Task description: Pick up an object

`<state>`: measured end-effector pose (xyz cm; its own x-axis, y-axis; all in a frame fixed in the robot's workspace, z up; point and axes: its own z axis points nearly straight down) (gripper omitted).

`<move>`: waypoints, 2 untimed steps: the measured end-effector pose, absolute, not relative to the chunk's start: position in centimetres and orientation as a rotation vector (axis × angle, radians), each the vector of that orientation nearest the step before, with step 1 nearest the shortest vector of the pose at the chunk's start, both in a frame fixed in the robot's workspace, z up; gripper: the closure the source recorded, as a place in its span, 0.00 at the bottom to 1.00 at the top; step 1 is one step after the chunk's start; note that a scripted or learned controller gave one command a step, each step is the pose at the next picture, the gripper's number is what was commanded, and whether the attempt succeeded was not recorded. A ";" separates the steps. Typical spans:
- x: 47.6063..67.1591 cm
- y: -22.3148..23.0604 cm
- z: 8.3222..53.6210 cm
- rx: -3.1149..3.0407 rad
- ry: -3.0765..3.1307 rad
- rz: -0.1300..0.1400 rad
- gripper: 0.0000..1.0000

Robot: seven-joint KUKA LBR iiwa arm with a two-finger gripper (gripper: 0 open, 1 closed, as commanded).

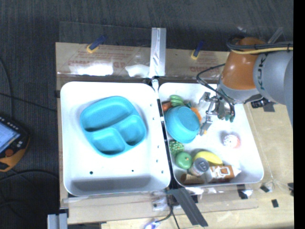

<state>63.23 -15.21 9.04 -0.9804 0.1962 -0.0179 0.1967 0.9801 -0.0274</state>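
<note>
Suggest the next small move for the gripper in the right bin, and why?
Probably a short descent with a slight shift toward the blue bowl. The gripper sits in the right bin right beside the bowl's rim, with nothing visibly between its fingers. The bowl is the nearest object; the small white ball lies farther off.

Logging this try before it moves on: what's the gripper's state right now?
Gripper: in the right bin, beside the blue bowl; open or closed cannot be told, and nothing shows between its fingers.
</note>
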 end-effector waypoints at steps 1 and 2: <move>63.1 -15.3 9.1 0.469 3.088 -0.056 0.00; 63.1 -15.3 9.1 0.492 3.085 -0.057 0.00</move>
